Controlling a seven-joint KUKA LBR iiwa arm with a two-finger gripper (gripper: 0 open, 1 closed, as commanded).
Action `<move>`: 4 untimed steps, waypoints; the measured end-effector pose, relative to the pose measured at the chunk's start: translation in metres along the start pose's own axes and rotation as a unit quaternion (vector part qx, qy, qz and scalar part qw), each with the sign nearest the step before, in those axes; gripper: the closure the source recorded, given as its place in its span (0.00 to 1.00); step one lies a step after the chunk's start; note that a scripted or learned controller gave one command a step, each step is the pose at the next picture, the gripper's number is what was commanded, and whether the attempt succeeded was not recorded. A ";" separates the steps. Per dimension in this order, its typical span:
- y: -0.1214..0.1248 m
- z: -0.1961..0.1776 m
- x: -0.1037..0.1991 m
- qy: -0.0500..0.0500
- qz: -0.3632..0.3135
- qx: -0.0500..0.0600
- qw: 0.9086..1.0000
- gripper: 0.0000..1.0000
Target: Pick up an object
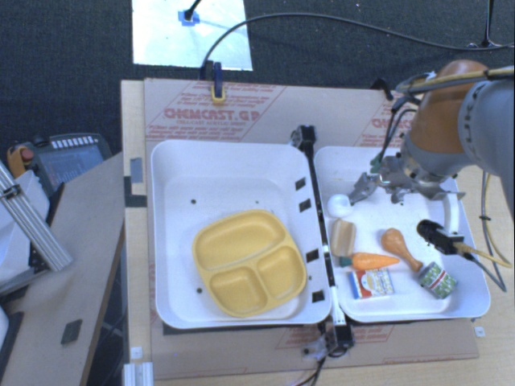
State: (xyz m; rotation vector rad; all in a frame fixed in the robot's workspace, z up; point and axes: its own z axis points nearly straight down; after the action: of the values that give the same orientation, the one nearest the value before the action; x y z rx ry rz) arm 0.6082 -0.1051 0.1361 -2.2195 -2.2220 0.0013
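Gripper (364, 190) hangs over the right bin's (475, 296) far left part, fingers apart, holding nothing. Below it lie a white ball (338, 206), carrot (373, 260) and drumstick (400, 248). Left bin (173, 175): yellow tray (248, 261).

The arm (475, 111) enters from the right edge of the frame, its grey link leading into the orange band above the wrist. The wrist is angled downward and to the left. The gripper (366, 187) sits at the lower left end of the wrist assembly, pointing left. Its metal parts appear small and blurred, so its state cannot be determined here.
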 end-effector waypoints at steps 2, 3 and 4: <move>0.002 0.038 -0.001 -0.001 0.000 -0.003 1.000 1.00; 0.007 -0.027 0.002 -0.001 -0.001 -0.005 1.000 1.00; 0.008 -0.071 0.001 0.000 -0.001 -0.003 1.000 1.00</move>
State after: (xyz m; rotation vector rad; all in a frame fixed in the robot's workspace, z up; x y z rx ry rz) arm 0.6162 -0.1037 0.2074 -2.2195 -2.2281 -0.0035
